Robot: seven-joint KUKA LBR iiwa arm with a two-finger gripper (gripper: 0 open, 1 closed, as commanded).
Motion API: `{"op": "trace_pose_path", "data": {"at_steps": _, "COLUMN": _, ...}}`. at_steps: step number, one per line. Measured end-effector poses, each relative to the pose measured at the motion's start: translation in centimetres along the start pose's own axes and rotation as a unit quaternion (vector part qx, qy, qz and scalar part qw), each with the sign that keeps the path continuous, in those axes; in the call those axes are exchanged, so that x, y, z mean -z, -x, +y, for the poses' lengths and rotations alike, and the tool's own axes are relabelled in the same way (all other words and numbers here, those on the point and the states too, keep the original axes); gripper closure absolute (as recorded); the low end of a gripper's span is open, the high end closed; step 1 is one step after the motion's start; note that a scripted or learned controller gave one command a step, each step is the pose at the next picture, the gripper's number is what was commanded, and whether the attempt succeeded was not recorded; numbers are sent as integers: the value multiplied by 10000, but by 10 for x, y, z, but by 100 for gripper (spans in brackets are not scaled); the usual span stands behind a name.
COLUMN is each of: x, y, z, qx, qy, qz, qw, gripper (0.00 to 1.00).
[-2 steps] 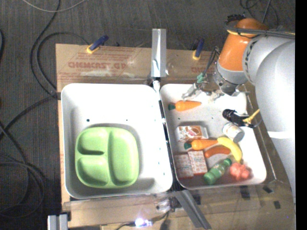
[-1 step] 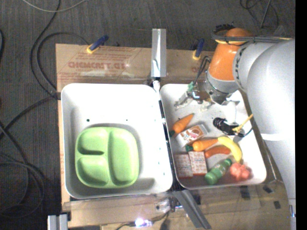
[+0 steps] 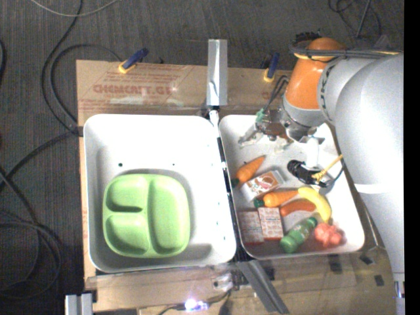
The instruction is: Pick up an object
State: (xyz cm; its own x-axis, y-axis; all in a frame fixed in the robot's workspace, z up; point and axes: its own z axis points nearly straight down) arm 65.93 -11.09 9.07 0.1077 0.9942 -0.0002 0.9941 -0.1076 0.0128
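Green bottle (image 3: pixel 298 235) lies by red sausage (image 3: pixel 296 208) and yellow banana (image 3: pixel 319 202); claw (image 3: pixel 262 128) state unclear.

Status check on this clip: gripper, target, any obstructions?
Gripper low over right bin's far end, nothing visibly held. Toy carrot nearest. Left bin holds green tray.

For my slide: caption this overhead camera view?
Pincer above right bin of toy food; green tray in left bin.

Robot lab: clamped cardboard bench (image 3: pixel 151 90), loose floor cables (image 3: pixel 59 51).
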Motion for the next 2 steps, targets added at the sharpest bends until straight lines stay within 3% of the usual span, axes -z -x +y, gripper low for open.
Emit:
{"op": "trace_pose_path", "data": {"at_steps": 1, "x": 11, "y": 17, "z": -8, "qx": 382, "qy": -85, "qz": -14, "qw": 9992, "gripper": 0}}
{"op": "trace_pose_path", "data": {"at_steps": 2, "x": 2, "y": 18, "z": -78, "qx": 79, "qy": -5, "qz": -14, "qw": 10000, "gripper": 0}}
